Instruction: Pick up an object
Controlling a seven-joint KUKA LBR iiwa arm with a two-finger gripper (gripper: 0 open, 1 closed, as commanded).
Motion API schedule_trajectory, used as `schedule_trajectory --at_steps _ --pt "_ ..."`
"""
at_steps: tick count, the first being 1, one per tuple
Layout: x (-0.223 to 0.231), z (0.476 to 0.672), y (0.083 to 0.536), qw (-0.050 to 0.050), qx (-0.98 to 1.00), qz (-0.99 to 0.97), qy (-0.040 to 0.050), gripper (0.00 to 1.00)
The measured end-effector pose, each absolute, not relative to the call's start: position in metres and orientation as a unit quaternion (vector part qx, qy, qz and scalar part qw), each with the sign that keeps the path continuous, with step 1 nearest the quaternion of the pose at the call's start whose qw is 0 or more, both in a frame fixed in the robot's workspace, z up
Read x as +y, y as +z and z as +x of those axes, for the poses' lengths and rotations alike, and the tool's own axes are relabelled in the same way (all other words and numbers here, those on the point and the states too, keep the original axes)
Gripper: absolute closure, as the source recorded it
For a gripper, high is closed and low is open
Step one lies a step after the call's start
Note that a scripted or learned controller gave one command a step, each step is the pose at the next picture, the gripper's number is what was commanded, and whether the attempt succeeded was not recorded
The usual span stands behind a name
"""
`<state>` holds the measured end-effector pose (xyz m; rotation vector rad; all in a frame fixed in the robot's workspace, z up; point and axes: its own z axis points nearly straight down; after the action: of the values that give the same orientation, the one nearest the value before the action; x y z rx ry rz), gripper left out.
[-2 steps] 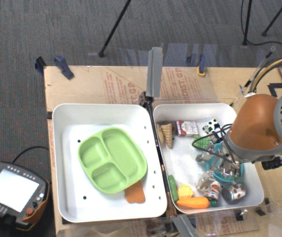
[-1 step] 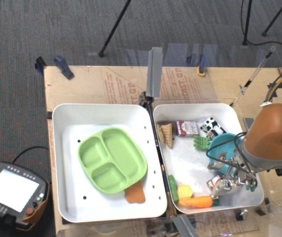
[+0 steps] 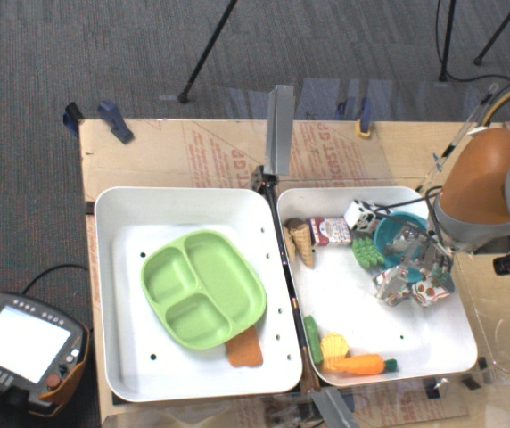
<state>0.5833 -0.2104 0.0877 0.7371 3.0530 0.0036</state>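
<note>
The right bin [image 3: 371, 324] holds a cluster of small items. There is a waffle cone [image 3: 302, 242], a maroon packet [image 3: 331, 231], a black-and-white piece [image 3: 362, 214], a teal bowl [image 3: 392, 235], a green knobbly toy [image 3: 366, 253] and shiny patterned wrappers [image 3: 413, 287]. An orange carrot [image 3: 358, 364], a yellow toy [image 3: 333, 346] and a slim green piece [image 3: 313, 336] lie at the front. My gripper [image 3: 415, 259] reaches down from the right, low over the teal bowl and the wrappers. Its tip is lost in that clutter.
The left bin [image 3: 121, 239] carries a green divided plate [image 3: 203, 287] with a brown flat piece [image 3: 245, 351] poking out under its front edge. A grey post [image 3: 279, 141] stands behind the bins' shared wall. A teach pendant [image 3: 23, 346] lies on the floor at the left.
</note>
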Motion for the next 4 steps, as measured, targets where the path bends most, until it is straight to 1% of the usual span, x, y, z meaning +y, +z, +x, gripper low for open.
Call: schedule_trajectory --at_steps 1,2,3,4 --pt "-0.168 0.629 0.084 -0.013 0.984 0.178 -0.0026 0.00" --pt "-0.086 0.625 0.086 -0.002 0.989 0.146 0.0008 0.00" --pt "-0.141 0.578 0.088 0.000 0.987 0.163 -0.0002 0.00" --pt "-0.163 0.492 0.089 0.002 0.989 0.145 0.0010 0.00"
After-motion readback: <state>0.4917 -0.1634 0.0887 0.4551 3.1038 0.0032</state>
